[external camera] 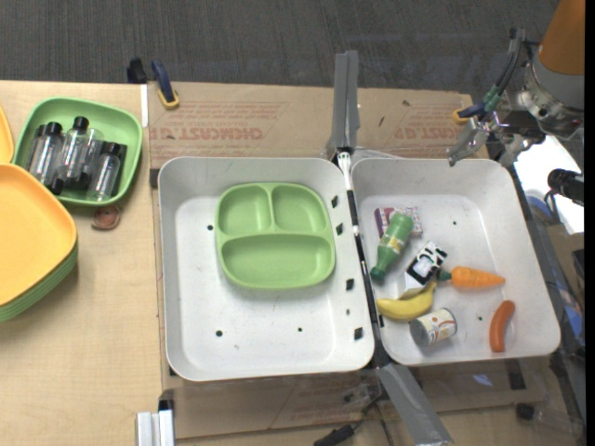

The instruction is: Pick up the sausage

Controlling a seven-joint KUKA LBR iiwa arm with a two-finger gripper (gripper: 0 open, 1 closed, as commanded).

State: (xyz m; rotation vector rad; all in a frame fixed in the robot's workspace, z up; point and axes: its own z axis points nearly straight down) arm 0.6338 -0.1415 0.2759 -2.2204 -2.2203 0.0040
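Note:
The sausage (pixel 501 325) is a short reddish-orange piece lying almost upright near the front right corner of the right bin (pixel 521 203). My gripper (pixel 480 149) hangs over the bin's back right rim, well behind the sausage and apart from it. Its two thin fingers look spread open with nothing between them. The arm's orange band (pixel 565 21) sits at the top right.
Beside the sausage lie a carrot (pixel 476 279), a small can (pixel 434 327), a banana (pixel 407 303), a black-and-white toy (pixel 426 264), a green bottle (pixel 392 242) and a purple packet (pixel 398 217). The left bin (pixel 186 323) holds a green divided plate (pixel 275 234). A green tray of bottles (pixel 79 151) and yellow plates (pixel 33 240) sit far left.

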